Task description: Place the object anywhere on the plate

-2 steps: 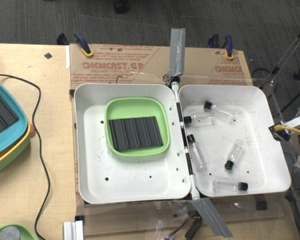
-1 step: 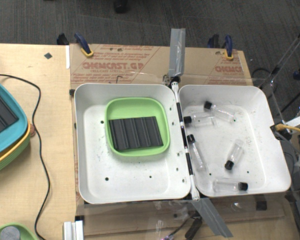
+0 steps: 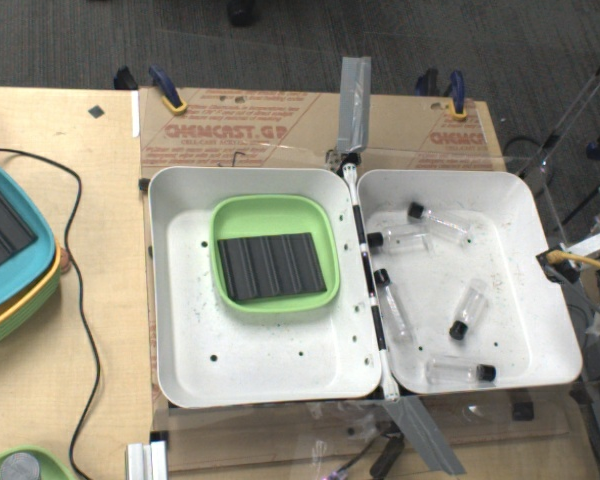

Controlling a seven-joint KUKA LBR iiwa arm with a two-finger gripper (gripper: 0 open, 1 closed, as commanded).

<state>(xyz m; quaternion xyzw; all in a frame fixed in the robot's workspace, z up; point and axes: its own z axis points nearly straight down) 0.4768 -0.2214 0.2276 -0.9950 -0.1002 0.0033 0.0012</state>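
— Where are the things?
— Several clear tubes (image 3: 467,313) with black caps lie scattered in the right bin (image 3: 540,353); all are well apart from the green plate (image 3: 273,208), which sits in the left bin (image 3: 180,358) on the counter (image 3: 60,388); a dark ribbed slab (image 3: 273,266) lies on it.
— And the end effector?
— Open or closed, holding anything or not; I cannot tell.
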